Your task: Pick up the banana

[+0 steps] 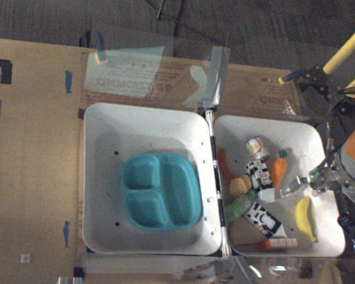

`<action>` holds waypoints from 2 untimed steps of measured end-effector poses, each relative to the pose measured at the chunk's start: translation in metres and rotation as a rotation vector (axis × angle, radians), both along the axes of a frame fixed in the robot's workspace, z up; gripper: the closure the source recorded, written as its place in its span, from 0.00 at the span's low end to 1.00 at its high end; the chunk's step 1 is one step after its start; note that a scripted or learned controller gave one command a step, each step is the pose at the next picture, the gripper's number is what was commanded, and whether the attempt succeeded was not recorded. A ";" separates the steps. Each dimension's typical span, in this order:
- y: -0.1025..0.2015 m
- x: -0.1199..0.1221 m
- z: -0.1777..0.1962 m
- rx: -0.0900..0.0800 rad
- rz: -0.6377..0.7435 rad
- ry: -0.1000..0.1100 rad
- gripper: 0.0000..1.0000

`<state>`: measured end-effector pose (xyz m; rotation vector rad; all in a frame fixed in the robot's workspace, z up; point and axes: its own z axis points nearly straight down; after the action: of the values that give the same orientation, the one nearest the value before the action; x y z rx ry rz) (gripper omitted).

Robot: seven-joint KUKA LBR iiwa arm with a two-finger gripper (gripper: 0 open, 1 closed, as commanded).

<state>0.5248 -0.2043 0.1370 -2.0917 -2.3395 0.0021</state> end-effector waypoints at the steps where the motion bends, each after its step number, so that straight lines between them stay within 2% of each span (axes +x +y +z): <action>1: -0.020 0.042 0.066 -0.002 -0.098 -0.003 0.00; 2: -0.019 -0.046 -0.008 0.000 -0.112 0.001 0.00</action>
<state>0.4793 -0.2237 0.1285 -2.2190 -2.2175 0.0025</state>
